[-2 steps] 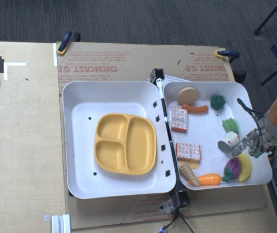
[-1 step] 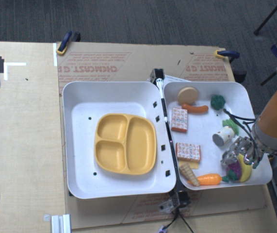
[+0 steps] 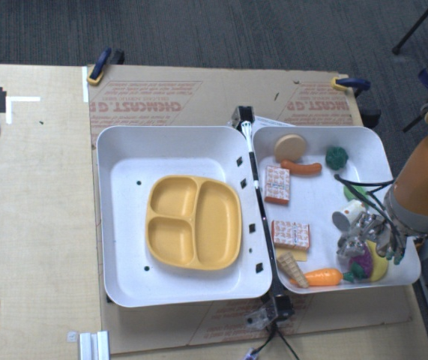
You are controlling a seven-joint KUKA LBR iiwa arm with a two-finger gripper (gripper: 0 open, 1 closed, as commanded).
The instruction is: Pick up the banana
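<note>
Low in the right bin [image 3: 326, 201], the gripper [image 3: 365, 240] hovers by the near right corner, over a purple toy [image 3: 362, 261]; whether it grips anything I cannot tell. Just beside it, against the rim, curves the smooth yellow banana [image 3: 380, 268]. Open floor lies mid-bin.

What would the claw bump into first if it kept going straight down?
Probably the purple toy right under the claw, with the yellow banana just beside it in the right bin. Depth is hard to judge from above.
</note>
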